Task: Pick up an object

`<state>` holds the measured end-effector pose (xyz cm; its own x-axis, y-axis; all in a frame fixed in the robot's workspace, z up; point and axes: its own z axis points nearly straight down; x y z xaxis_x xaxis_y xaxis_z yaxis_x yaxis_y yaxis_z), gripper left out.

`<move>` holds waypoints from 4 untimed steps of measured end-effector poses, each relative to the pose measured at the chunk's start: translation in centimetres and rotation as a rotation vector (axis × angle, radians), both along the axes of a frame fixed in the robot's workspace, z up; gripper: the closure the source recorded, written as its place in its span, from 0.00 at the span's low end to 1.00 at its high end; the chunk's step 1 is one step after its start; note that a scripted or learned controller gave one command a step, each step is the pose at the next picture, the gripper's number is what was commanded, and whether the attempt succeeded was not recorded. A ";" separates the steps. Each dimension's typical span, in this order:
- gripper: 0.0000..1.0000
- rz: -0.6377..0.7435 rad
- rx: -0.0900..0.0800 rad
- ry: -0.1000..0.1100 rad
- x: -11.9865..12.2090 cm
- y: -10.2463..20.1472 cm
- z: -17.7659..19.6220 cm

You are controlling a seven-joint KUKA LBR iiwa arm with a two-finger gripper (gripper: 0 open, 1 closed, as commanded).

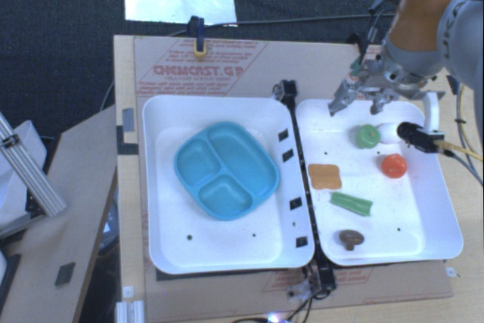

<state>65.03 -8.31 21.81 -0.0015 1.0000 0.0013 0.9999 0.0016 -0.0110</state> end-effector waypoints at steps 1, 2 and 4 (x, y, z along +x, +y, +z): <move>0.00 0.002 -0.001 -0.012 0.3 0.0 0.8; 0.00 -0.001 -0.002 -0.011 -0.4 -0.4 -3.7; 0.00 -0.001 -0.001 -0.008 -0.7 -0.1 -13.1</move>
